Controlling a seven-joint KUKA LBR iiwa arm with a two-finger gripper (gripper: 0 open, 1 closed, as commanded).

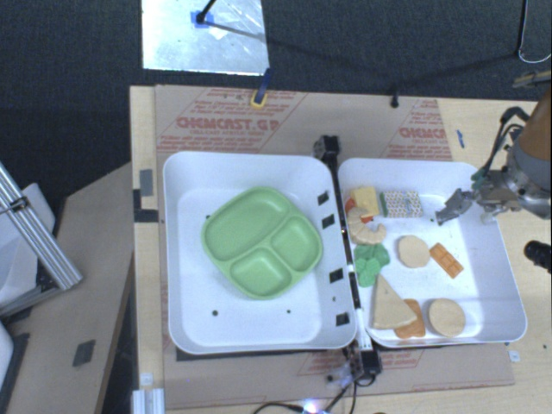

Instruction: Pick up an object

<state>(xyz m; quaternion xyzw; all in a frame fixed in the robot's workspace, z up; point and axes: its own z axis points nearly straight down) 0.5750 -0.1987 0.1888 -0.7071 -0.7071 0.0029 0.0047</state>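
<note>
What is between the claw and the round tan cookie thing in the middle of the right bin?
Nothing visible. The claw hangs over the right bin, near its upper right side. The round tan piece lies below and to the left, with bare white floor between them. The orange piece sits beside it, not in the way.

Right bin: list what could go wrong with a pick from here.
1. The food pieces in the right bin are crowded: the tan wedge touches an orange piece and the round cracker, so a grasp there may catch two or push one aside.
2. The gripper hovers near the bin's upper right, over bare floor; closing here would likely grab nothing.
3. The flat orange cracker lies low and may slip out.
</note>
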